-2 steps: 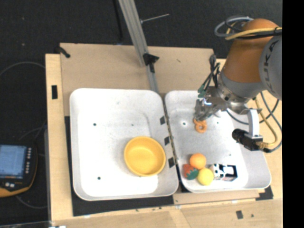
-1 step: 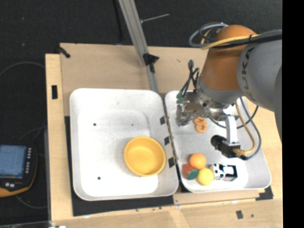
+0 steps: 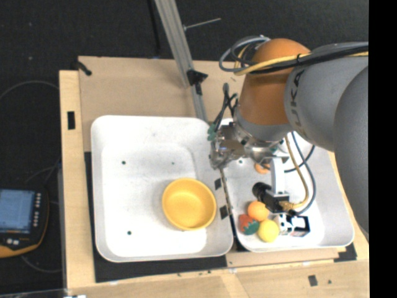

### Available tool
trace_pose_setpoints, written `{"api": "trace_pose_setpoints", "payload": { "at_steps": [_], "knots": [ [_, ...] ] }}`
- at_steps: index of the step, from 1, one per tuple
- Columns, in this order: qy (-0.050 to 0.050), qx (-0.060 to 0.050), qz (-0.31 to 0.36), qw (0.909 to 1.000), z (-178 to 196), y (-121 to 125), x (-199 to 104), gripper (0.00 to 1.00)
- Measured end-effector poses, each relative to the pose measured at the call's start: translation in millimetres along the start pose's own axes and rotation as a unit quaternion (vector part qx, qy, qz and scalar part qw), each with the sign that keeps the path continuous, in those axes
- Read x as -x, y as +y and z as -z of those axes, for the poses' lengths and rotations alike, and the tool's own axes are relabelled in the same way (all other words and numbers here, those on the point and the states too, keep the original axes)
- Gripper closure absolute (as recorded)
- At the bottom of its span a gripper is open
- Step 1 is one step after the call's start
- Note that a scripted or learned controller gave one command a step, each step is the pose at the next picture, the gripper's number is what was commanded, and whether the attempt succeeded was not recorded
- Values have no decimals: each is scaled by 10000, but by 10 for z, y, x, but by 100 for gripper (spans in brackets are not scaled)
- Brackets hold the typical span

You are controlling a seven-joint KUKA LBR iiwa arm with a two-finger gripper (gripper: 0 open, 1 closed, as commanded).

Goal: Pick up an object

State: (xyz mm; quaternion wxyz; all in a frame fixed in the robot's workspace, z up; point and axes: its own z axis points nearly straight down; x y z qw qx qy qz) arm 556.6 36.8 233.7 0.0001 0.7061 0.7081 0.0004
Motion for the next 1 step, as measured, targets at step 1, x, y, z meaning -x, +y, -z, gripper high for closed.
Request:
{"api": "trace_pose_setpoints", "payload": {
  "at_steps": [1],
  "knots": [
    [6, 4, 6, 10000, 90, -75, -501, 100]
  ]
}}
